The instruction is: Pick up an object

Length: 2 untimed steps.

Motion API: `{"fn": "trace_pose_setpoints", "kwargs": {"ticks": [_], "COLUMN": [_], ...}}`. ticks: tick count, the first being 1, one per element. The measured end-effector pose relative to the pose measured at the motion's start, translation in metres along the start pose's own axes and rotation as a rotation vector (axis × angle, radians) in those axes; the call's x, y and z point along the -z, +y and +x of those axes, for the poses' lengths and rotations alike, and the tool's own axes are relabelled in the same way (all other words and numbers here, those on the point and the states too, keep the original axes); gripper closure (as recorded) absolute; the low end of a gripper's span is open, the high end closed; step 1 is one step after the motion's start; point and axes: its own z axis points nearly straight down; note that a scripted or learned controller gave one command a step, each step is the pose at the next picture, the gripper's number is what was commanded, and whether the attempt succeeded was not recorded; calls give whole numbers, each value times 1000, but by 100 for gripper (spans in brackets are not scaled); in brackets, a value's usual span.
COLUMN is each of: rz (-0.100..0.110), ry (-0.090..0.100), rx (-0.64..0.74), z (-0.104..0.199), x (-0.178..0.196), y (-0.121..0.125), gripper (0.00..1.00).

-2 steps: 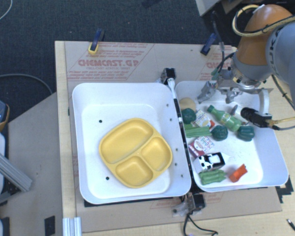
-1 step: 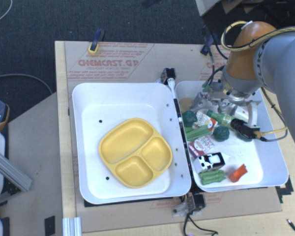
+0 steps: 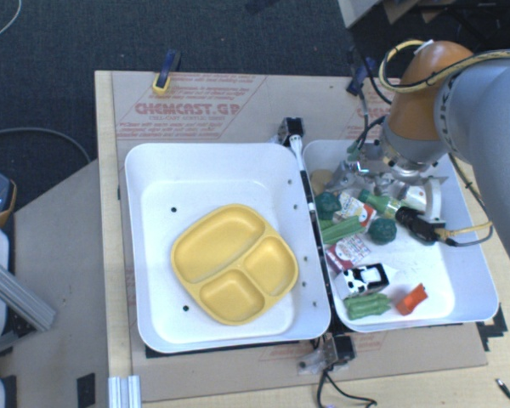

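Observation:
My gripper (image 3: 367,187) is lowered into the back of the right bin (image 3: 472,291), right over a crowd of small items. Just under and beside it lie a dark green round piece (image 3: 327,204), a light green stick-shaped piece (image 3: 340,227) and a teal ball (image 3: 383,230). Nearer the front are a red and white packet (image 3: 350,250), a black and white toy (image 3: 365,277), a green block (image 3: 367,305) and an orange piece (image 3: 413,298). The wrist hides what sits directly beneath the gripper.
In the left bin (image 3: 144,194) rests a yellow divided plate (image 3: 234,263). The bins meet along a ridge (image 3: 310,219) close to the gripper's left. Brown cardboard (image 3: 187,104) lies behind the bins.

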Motion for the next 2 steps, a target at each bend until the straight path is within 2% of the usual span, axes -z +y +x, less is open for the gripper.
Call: {"fn": "trace_pose_setpoints", "kwargs": {"ticks": [1, 2], "rz": [-6, -8], "ry": [-1, -2], "rx": [0, 1], "z": [0, 0], "x": [11, 77], "y": [1, 3], "gripper": [100, 100]}}
